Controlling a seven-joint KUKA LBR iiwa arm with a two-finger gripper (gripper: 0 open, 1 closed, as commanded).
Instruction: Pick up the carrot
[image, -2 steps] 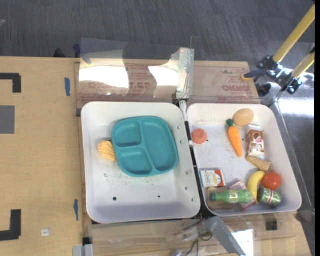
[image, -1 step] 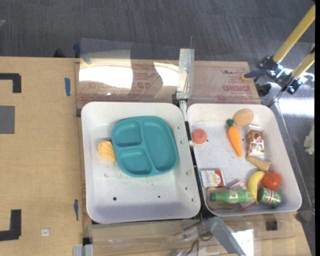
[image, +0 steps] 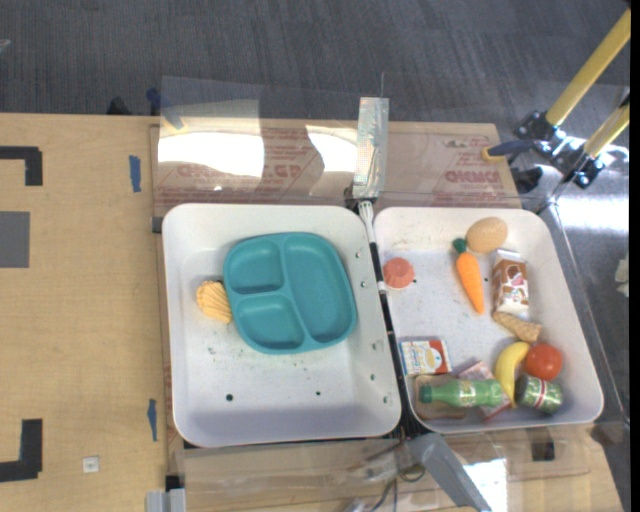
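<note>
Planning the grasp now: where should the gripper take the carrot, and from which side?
Probably from above, at the thick orange middle of the carrot, fingers closing across its width. It lies flat, green top toward the bin's far wall. The carton crowds its right side.

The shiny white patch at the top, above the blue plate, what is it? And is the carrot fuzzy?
In the camera view, the white patch is glare from a light bouncing off clear plastic sheeting behind the left bin. The carrot in the right bin looks a little soft, but its orange body and green top are plain.
</note>
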